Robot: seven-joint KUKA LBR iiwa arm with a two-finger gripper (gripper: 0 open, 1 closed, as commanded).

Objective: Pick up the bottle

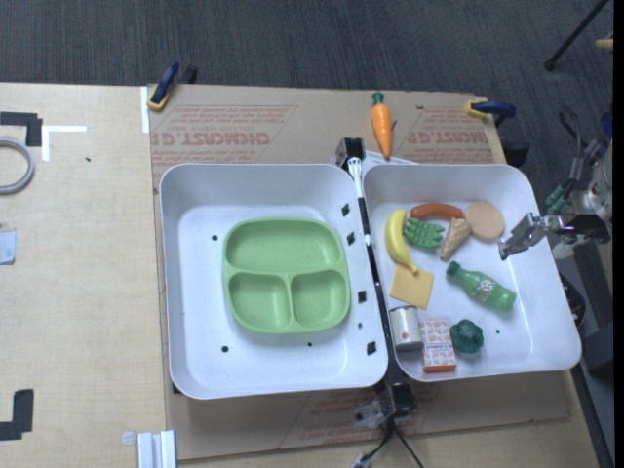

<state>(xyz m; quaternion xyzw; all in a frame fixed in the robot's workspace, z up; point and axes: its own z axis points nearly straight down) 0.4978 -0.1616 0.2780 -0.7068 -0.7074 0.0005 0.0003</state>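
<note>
The bottle looks like glossy green plastic with a pale paper-like label. Both bins are smooth white plastic with a slight sheen. The divided tray is matt light green plastic. Under the bins lies brown printed cardboard, dull and flat, on a pale wood-look bench. The gripper looks like grey metal.

A robotics lab: two white bins sit on a cardboard sheet clamped to a wooden bench, holding toy food and a green tray, above grey carpet.
</note>
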